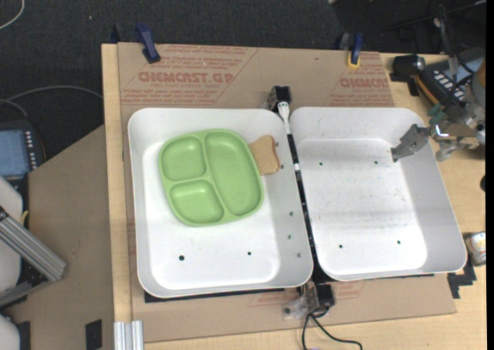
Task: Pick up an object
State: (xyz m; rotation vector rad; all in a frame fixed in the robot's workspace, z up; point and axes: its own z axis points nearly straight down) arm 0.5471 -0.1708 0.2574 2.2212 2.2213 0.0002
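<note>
A green divided plate [211,177] lies in the left bin [208,267], toward its back. A small tan, toast-like piece [265,155] rests against the plate's right rim, near the divide between the bins. My gripper [422,141] hangs over the back right corner of the right bin [386,256], far from both objects. Nothing shows in its grasp.
The two white bins sit side by side on a brown board clamped at the back by a blue clip [147,42] and a yellow one [355,50]. A black bracket [280,96] stands behind the seam between the bins. Cables run at the front edge.
</note>
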